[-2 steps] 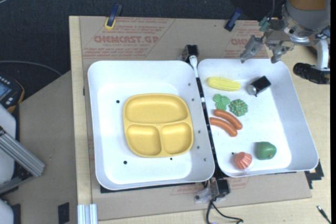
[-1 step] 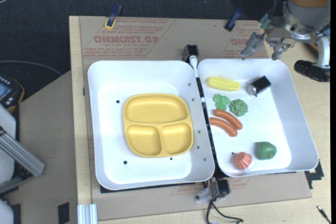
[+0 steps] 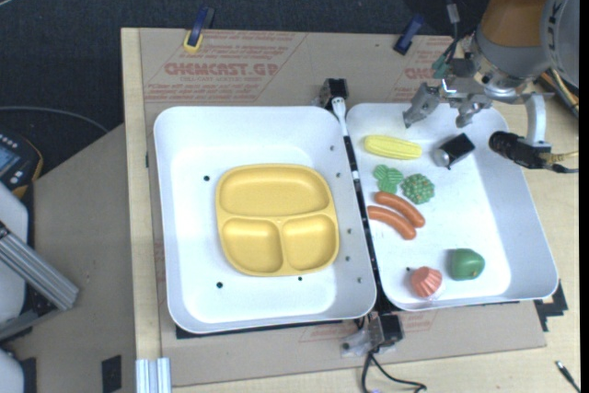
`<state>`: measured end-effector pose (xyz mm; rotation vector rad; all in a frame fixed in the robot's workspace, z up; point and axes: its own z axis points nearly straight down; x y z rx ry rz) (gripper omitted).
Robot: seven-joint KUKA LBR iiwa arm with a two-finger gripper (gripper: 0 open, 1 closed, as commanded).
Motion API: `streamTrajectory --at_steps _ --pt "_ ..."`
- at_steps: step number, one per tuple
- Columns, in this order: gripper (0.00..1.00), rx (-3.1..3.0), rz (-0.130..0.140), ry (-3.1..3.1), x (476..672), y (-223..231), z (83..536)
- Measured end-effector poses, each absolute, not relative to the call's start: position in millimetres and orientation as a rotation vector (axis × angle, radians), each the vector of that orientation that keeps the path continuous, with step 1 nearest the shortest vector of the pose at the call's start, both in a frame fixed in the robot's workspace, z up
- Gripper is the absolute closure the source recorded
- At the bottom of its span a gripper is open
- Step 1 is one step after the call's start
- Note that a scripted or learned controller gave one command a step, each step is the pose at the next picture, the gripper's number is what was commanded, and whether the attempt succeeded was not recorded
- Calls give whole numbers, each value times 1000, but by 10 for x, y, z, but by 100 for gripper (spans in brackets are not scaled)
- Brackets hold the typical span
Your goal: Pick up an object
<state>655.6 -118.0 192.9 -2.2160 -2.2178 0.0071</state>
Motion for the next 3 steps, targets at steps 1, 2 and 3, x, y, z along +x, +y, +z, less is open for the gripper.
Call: streamTrajectory --at_steps 1,2,3 --pt "0 -2218 7 -2216 6523 -1227 1304" --pt "0 -2207 17 -2215 6499 -1229 838" --pt "100 -2218 7 -2218 6513 -1227 943"
